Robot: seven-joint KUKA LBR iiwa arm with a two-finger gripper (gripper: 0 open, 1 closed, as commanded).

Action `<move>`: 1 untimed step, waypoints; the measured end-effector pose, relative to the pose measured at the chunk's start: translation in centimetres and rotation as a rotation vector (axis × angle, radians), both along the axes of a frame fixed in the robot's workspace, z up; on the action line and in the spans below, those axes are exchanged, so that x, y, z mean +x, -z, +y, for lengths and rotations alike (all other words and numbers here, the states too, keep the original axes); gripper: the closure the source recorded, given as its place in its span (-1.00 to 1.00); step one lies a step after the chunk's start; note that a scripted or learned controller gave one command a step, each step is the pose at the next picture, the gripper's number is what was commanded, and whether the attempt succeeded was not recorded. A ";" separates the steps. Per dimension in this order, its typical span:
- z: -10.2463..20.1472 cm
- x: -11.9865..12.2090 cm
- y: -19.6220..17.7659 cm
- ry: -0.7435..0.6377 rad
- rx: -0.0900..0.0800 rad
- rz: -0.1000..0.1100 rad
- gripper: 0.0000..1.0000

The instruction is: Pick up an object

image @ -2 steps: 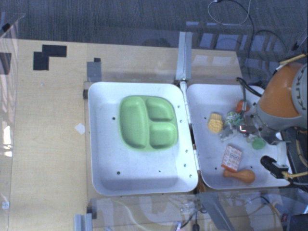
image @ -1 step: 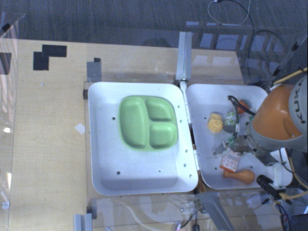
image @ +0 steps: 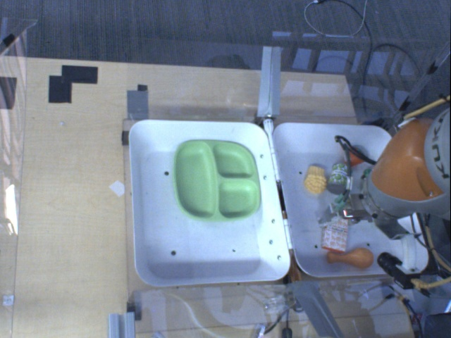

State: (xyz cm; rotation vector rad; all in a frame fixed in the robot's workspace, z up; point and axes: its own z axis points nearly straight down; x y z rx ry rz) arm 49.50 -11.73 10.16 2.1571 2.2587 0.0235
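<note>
The right bin [image: 303,252] holds several small things. A yellow corn-like piece [image: 315,180] lies at its middle left, with a grey-green round object [image: 339,177] just to its right. A red-and-white packet [image: 335,236] lies nearer the front, and an orange-brown pear-shaped piece [image: 351,258] rests by the front wall. A thin black and red item [image: 350,151] sits near the back. My gripper [image: 344,208] hangs low over the bin, between the grey-green object and the packet, just above the packet's upper end. The arm's orange band [image: 407,166] covers the bin's right side.
The left bin [image: 151,252] bears a light green three-compartment plate [image: 215,179] toward its back centre. A metal divider [image: 268,90] stands behind the seam between the bins. Wooden bench surface stretches to the left.
</note>
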 end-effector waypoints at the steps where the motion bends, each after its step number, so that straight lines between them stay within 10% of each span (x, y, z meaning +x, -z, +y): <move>1: 8.6 2.8 -8.4 0.030 0.002 0.018 1.00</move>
